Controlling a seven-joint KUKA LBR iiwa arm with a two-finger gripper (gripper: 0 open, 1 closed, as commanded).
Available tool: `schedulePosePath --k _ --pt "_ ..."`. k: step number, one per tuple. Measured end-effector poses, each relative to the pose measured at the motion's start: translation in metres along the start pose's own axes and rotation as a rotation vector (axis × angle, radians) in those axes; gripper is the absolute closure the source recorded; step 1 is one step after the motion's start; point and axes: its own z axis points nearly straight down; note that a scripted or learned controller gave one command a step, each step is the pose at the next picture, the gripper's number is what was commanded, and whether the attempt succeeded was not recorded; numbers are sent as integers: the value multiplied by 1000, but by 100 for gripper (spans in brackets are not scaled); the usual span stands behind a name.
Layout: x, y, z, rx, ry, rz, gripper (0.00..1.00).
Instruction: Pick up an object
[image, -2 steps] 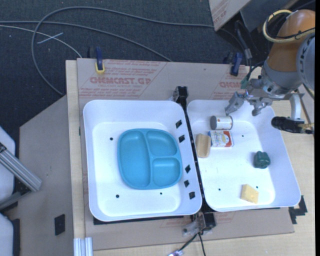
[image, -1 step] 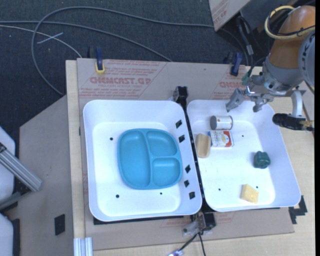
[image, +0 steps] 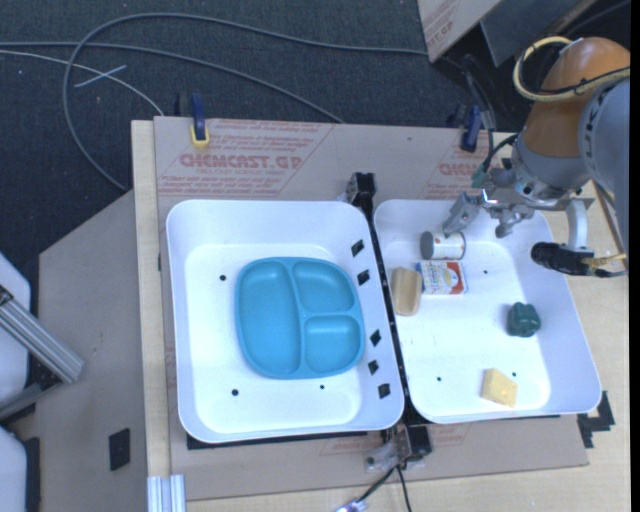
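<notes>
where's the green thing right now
The green object lies in the right bin, near its right wall, above the yellow block and right of the small can.

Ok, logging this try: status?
Gripper above right bin's far edge, nothing between fingers. Small can nearest, lying beside it. Nothing blocking.

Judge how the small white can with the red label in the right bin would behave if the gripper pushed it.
The small white can with the red label lies on its side, so a nudge would probably roll it. It looks rigid, likely light. Rolling left, it may bump the tan block.
</notes>
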Motion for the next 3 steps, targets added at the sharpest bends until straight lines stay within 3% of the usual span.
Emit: schedulePosePath --k 1,2,3 --pt "6 -3 39 -20 2 0 0" --pt "4 0 35 -24 -3 -1 0" --pt "5 2 22 -31 -6 -4 100"
